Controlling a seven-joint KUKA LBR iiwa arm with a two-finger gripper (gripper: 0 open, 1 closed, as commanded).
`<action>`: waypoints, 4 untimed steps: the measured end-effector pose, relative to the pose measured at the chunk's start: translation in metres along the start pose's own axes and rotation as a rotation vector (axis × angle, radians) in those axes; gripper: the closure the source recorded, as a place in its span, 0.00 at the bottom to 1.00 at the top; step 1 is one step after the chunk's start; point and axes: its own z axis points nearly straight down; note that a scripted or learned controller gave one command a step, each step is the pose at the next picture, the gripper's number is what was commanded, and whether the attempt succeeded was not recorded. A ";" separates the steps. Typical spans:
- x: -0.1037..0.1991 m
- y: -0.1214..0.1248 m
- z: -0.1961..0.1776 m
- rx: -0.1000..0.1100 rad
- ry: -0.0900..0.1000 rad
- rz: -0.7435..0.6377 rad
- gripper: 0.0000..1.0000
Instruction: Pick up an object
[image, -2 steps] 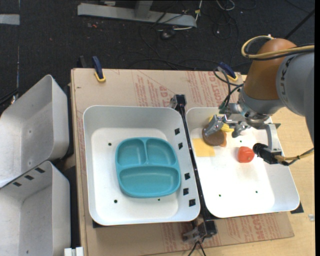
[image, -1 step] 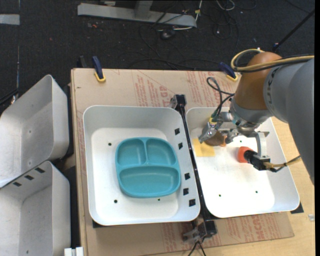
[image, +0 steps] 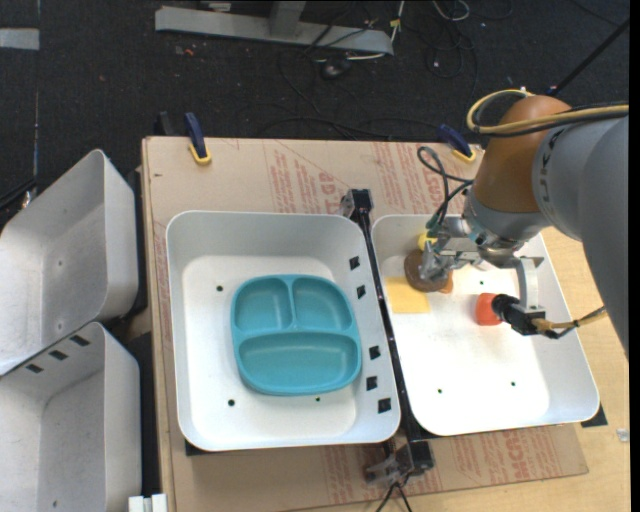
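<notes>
Dark carpet strewn with black cables surrounds a brown board bench (image: 290, 180), and 2 shallow white bins sit side by side on it. 2 more white bins (image: 60, 330) lean off the bench's left edge, well apart from where I work.

I reach in from the right, my grey arm with its orange band (image: 515, 150) crossing the far right corner of the right bin (image: 500, 390). My gripper (image: 434, 262) is down in that bin's far left part, close to the dividing wall between the 2 bins. It sits right over a brown round object (image: 428, 278), but whether my fingers are spread or closed on it I cannot tell. A yellow flat piece (image: 407, 298) lies just beside the brown one, nearer the camera, against the left wall. An orange block (image: 487, 309) lies to the right, near a black cable end.

Open white floor fills the right bin's near half. A teal divided plate (image: 296, 335) lies flat in the middle of the left bin (image: 200, 400), bare floor all around it.
</notes>
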 end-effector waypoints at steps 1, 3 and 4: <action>-0.004 0.007 -0.045 -0.004 0.000 -0.003 1.00; 0.002 0.012 -0.105 0.000 0.000 -0.005 1.00; 0.059 0.000 -0.114 0.001 0.002 -0.009 1.00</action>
